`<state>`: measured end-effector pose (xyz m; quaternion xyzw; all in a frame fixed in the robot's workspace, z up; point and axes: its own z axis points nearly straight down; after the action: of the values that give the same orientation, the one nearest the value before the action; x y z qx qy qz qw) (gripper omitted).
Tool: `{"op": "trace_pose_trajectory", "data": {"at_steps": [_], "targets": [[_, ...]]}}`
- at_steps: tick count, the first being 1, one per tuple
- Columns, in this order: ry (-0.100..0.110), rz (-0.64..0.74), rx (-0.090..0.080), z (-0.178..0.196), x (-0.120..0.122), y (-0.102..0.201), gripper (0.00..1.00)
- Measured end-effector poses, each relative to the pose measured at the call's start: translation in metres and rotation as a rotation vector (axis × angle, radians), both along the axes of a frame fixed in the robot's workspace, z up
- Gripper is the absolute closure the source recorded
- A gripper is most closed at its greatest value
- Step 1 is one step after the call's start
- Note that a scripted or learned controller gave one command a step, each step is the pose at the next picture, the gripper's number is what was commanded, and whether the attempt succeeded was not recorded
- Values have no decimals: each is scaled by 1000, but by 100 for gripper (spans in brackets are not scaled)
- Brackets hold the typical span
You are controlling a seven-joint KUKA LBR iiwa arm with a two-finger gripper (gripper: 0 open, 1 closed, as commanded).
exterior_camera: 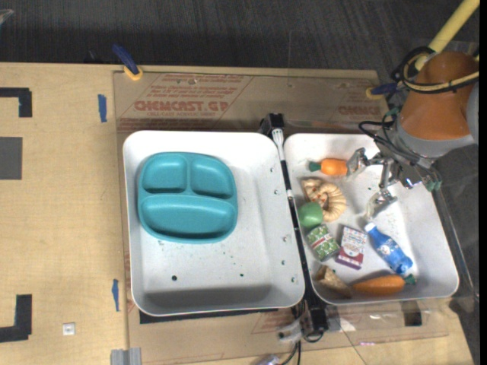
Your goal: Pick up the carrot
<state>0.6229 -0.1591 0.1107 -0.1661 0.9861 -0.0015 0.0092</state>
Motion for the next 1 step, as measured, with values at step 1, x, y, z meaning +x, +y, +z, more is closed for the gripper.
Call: {"op": "trace_pose_trajectory", "data": {"at_steps": [1], "targets": [[41,-361,-3,-22,26,40,0]]}}
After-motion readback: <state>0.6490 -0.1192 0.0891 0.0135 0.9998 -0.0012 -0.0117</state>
